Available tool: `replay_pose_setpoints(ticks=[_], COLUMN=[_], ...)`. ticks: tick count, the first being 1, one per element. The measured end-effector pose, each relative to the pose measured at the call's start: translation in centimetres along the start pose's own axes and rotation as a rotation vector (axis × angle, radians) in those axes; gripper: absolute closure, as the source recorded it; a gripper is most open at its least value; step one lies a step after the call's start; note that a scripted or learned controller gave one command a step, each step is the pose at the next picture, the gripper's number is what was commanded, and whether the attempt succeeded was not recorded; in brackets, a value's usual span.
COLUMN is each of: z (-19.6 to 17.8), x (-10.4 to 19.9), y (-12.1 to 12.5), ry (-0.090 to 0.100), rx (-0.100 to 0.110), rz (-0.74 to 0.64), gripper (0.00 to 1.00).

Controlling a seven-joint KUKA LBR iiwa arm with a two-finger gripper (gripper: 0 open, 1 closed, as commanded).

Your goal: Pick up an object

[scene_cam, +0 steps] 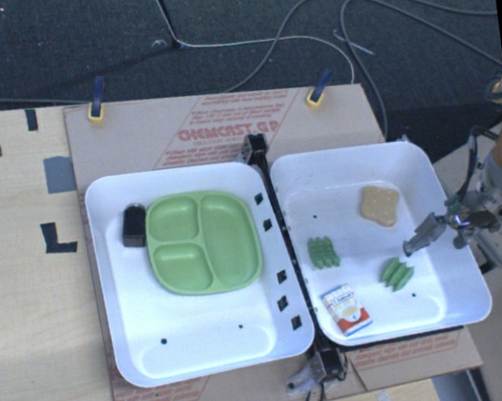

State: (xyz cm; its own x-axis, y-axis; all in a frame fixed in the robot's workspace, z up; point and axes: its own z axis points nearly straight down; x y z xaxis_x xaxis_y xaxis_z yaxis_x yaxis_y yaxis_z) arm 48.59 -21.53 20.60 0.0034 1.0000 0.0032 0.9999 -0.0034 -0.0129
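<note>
Gripper (pixel 419 240) at right bin's (pixel 410 157) edge | jaw state perhaps unreadable | green pods (pixel 395 273) just below-left

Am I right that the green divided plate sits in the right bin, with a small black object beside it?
Not quite: the camera view shows the green divided plate in the left bin, not the right one. The small black object does lie beside it, at its left edge.
</note>
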Motion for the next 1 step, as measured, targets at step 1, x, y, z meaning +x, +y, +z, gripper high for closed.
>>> replay_pose_setpoints(ticks=[1], z=[-0.56], x=[0.03], y=[0.29], ry=[-0.003], rx=[-0.011], rz=[-0.004], gripper=[0.00])
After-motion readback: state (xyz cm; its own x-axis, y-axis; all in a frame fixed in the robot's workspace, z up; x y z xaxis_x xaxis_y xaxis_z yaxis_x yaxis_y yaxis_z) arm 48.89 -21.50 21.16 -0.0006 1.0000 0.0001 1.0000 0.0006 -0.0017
